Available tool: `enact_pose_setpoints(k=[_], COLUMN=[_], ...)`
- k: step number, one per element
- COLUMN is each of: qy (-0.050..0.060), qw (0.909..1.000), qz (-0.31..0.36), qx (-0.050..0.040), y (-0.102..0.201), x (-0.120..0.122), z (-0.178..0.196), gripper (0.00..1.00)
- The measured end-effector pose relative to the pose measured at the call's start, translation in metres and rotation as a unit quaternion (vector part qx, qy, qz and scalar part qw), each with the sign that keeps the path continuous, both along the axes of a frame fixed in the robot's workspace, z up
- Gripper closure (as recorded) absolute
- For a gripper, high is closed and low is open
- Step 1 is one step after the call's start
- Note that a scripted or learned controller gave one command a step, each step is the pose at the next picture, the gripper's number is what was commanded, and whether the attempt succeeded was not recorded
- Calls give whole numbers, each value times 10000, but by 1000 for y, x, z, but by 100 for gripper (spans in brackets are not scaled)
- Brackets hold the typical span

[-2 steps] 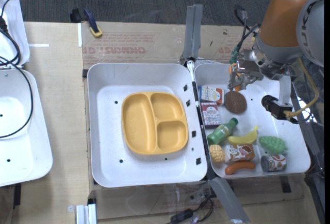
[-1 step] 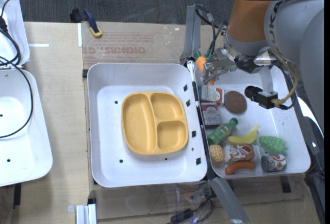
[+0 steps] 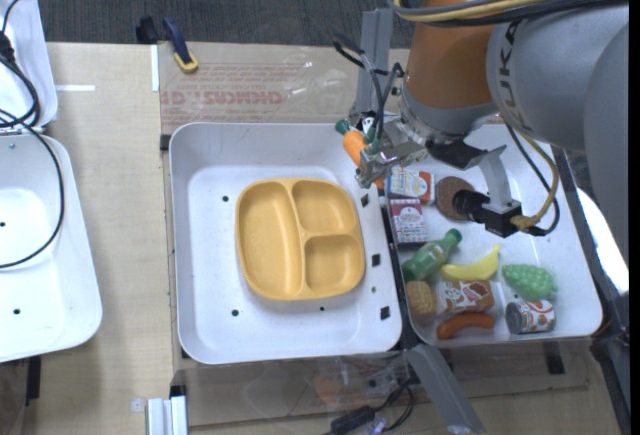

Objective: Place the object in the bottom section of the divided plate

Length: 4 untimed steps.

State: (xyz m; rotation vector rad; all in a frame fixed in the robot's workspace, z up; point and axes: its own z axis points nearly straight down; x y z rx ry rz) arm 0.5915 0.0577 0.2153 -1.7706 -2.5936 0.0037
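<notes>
The yellow divided plate (image 3: pixel 300 238) lies flat in the left bin (image 3: pixel 200 253), its one long section on the left and two smaller sections stacked on the right. All other places here are given from that plate.

The pincer (image 3: pixel 368 159) hangs just off the plate's upper right corner, over the seam between the left bin and the right bin (image 3: pixel 575 263). An orange carrot (image 3: pixel 352 143) sits at its tip — the long axis runs at a slant from upper left to lower right, with the green end toward the upper left, away from the plate. Whether the pincer is clenched on the carrot or released I cannot tell; the metal parts hide the contact.

To the right of the plate, in the right bin, lie two small cartons (image 3: pixel 407 203), a green bottle (image 3: pixel 432 255), a banana (image 3: pixel 470 268), a sausage (image 3: pixel 466 324) and a can (image 3: pixel 530 317) — all well apart from the plate. The worktop (image 3: pixel 100 83) shows beyond the plate's far side.
</notes>
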Motion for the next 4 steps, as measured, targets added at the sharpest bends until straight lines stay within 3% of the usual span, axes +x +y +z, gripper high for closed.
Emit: enact_pose_setpoints(k=[1,2,3,4], qy=[-2,-3,2,-6], qw=[9935,9935,9936,9938], qz=[-1141,-1140,-1130,-1116], qx=[-10,-11,-26,-9], y=[16,16,15,9], x=[2,3,3,-27], z=[97,97,105,168], gripper=[100,0,100,100])
